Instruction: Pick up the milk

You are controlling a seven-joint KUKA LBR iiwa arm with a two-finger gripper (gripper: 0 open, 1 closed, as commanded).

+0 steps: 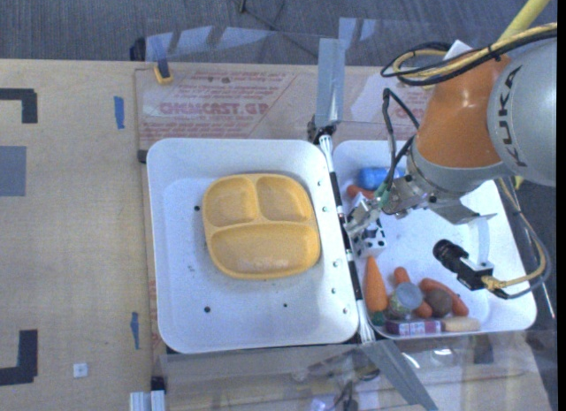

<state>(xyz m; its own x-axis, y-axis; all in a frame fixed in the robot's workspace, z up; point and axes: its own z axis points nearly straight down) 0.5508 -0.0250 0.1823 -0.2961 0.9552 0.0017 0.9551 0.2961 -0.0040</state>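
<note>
Two white bins sit on the surface. The left bin (177,312) holds one yellow divided plate (261,224). In the right bin (522,308), the end effector (370,216) hovers over the spotted milk carton (375,238); whether it is spread I cannot tell. One carrot (375,284) lies nearby.

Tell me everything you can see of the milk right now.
The milk looks like a small white carton with black cow-like patches, seemingly toy-sized. It sits in the right bin, close to that bin's left wall, just above the tip of the carrot. The gripper hangs directly over its upper part, hiding some of it, so its exact pose and any contact are unclear.
</note>
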